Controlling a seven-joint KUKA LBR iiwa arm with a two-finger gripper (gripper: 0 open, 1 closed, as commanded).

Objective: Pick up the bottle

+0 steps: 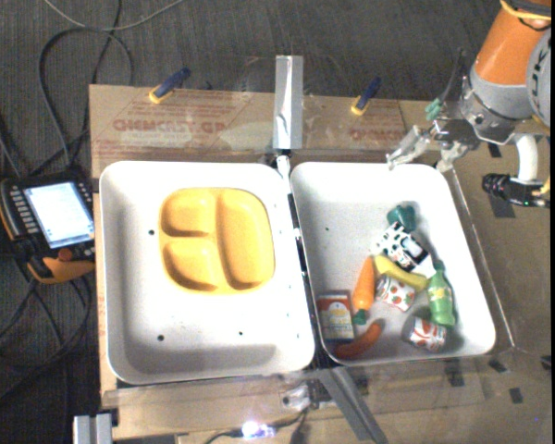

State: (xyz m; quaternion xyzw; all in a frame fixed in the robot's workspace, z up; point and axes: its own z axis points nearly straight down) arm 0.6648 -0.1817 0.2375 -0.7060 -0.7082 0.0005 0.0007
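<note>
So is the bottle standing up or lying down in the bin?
Lying down: the green bottle rests lengthwise on the right bin's floor, among the other items.

Dark grey carpet (213,26) covers the floor on all sides of the bench, with black cables (74,26) looping across it toward eleven o'clock. A brown cardboard sheet (194,123) lies over the bench top under printed clear film, pinned at twelve o'clock by two clamps (169,84) — blue with yellow tips. At nine o'clock a handheld pendant (48,218) rests on the carpet, its screen glowing pale. At six o'clock a small bright light (251,428) shines among metal frame pieces — glare hides its source.
</note>
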